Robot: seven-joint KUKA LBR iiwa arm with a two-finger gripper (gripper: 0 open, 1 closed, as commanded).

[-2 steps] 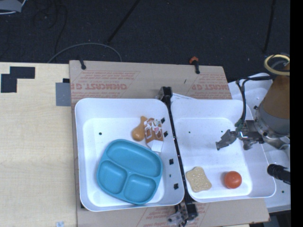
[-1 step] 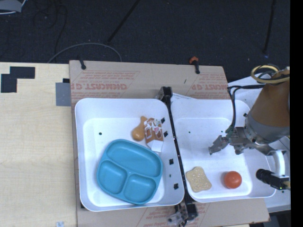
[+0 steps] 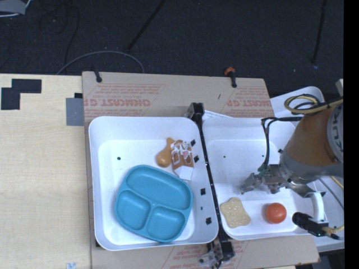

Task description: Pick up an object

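In the right bin (image 3: 235, 150) my gripper (image 3: 253, 183) hangs low over the floor, reaching in from the right. Just below it lies a beige slice of toast (image 3: 234, 212). A red tomato-like ball (image 3: 275, 212) rests to the toast's right, near the bin's front wall. In the left bin (image 3: 106, 144) sits a blue divided plate (image 3: 153, 202), and behind it lie an orange toy (image 3: 164, 154) and a brown-and-white packet (image 3: 182, 154). Nothing shows between my fingers.
A black divider clip line (image 3: 203, 167) runs between the two bins. Cables (image 3: 300, 102) loop at the right above the arm's orange band (image 3: 311, 142). A cardboard sheet (image 3: 168, 94) lies under the bins, with the light wooden bench (image 3: 39, 172) to the left.
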